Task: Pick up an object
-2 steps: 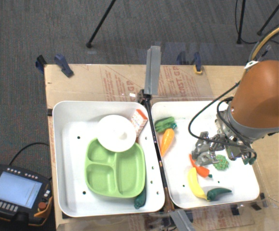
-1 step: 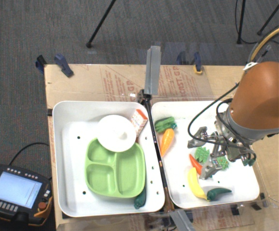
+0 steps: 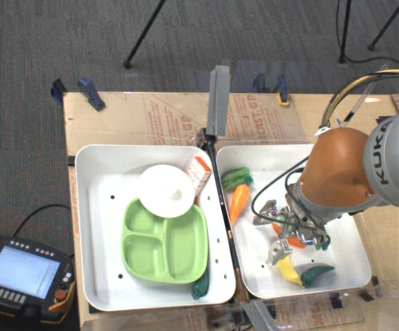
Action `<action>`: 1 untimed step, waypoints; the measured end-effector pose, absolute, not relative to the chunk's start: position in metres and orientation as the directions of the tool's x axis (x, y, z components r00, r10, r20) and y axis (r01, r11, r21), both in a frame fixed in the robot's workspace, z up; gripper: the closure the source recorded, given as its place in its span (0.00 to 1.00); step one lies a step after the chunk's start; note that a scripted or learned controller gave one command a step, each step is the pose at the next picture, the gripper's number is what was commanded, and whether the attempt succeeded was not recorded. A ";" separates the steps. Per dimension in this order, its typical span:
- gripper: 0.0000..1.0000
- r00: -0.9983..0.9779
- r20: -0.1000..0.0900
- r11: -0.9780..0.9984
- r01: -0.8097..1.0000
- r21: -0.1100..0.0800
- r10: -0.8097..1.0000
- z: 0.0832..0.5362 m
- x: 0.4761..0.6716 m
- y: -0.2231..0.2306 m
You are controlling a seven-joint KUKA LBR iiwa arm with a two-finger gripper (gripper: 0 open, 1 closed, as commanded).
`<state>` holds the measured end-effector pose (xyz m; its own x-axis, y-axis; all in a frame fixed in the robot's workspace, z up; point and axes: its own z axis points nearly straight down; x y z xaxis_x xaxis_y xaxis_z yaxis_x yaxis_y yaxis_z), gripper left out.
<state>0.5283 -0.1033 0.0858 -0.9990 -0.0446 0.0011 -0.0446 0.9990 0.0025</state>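
Camera view: fingers (image 3: 282,248) state unclear, low in right bin (image 3: 268,154), beside yellow pepper (image 3: 290,270).

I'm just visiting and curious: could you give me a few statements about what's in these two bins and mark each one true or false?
1. The green divided tray lies in the left bin. True.
2. A white round plate overlaps the tray's upper edge. True.
3. The toy carrot lies in the left bin. False: it is in the right bin, beside a green vegetable.
4. The gripper hangs over the left bin. False: it is over the right bin, near a yellow piece.
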 end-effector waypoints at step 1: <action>0.00 -0.997 0.003 0.997 -0.073 0.002 -0.073 0.086 0.477 -0.136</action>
<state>0.4774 -0.1361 0.0864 -0.9973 -0.0731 0.0027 -0.0731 0.9973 0.0022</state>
